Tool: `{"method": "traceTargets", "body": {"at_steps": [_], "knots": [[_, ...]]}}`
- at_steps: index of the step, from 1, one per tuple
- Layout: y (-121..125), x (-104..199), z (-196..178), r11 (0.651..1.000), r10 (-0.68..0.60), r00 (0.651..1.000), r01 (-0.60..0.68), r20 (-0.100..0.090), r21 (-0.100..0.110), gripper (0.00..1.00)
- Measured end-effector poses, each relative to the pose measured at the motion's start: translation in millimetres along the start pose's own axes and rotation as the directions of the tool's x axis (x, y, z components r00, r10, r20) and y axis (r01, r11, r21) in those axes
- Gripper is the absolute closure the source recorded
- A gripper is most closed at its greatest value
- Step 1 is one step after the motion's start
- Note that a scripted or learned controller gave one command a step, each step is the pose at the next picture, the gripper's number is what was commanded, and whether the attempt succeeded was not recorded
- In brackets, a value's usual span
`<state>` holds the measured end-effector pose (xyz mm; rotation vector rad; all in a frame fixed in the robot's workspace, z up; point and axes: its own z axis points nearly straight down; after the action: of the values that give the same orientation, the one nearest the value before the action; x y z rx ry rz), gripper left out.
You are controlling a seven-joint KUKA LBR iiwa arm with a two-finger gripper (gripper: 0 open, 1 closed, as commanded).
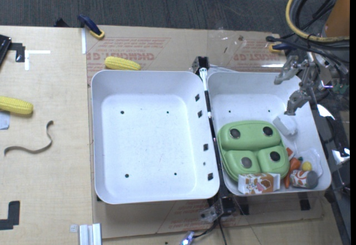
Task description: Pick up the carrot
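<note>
Showing red print too blurred to read: cardboard (167, 49) under bins.

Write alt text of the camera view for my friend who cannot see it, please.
Two shallow white bins sit side by side on a bench; the right bin holds a green tray, a small carton and an orange carrot at its lower right corner. A robot claw hangs over that bin's upper right.

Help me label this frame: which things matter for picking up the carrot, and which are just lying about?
Job:
carrot, right bin's corner
end effector, above the right bin

Lying about:
green tray
small carton
two corn cobs
left bin
</note>
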<state>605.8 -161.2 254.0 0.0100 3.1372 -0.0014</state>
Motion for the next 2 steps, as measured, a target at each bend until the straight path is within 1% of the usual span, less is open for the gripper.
{"method": "traceTargets", "body": {"at_steps": [1,2], "knots": [[39.1,-41.3,131.4,0.998,0.063,0.998,-0.063,0.001,-0.001,0.00],[58.3,-38.9,160.2,0.931,0.365,0.931,-0.365,0.002,0.000,0.00]]}}
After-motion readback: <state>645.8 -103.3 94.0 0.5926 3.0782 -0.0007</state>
